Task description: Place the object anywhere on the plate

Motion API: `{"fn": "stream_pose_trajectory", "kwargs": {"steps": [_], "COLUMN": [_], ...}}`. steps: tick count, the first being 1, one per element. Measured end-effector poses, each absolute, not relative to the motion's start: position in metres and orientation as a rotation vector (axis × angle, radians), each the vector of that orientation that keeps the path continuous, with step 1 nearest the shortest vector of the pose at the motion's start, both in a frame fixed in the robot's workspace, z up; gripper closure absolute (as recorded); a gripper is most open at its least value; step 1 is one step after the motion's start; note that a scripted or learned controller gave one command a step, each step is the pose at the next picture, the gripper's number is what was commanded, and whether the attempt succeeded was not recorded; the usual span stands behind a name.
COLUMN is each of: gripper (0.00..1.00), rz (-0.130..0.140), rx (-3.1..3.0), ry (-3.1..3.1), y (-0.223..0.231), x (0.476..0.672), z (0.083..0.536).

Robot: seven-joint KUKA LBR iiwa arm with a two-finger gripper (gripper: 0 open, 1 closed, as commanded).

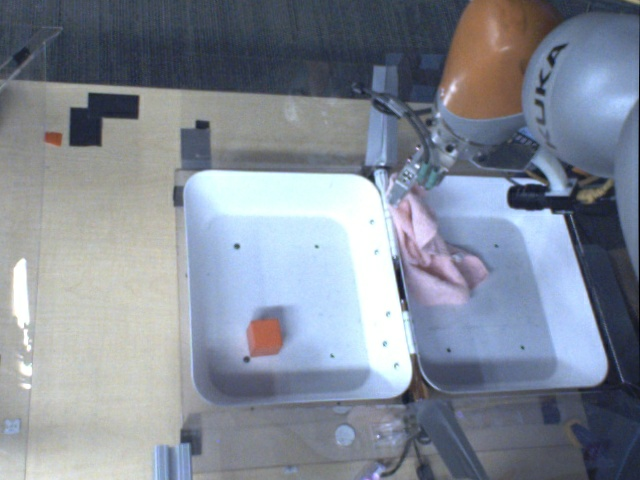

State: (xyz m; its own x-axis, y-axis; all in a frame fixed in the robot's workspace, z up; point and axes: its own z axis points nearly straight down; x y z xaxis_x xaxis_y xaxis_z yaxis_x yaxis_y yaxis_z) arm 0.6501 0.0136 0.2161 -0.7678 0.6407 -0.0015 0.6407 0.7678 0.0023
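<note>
Gripper [408, 184] pinching pink cloth [432, 258] top corner, far-left of right bin [575, 368]. Step: lifting. Next: carry toward plate, not identifiable. Orange block [265, 337] in left bin [200, 268].

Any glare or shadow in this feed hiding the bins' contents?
Camera view: the small orange block in the left white bin is sharp, with a soft shadow at its base; the crumpled pink cloth in the right white bin is evenly lit; a bright glare streak marks the wooden bench at far left.
</note>
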Motion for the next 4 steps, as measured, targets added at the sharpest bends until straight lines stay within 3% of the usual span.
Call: {"fn": "stream_pose_trajectory", "kwargs": {"steps": [2, 3, 4], "gripper": [1.0, 1.0, 0.0], "rz": [0.005, 0.005, 0.005], "rx": [0.005, -0.001, 0.0], "ry": [3.135, 3.138, 3.138], "y": [0.091, 0.132, 0.131], "x": [0.609, 0.579, 0.579], "z": [0.23, 0.224, 0.224]}}
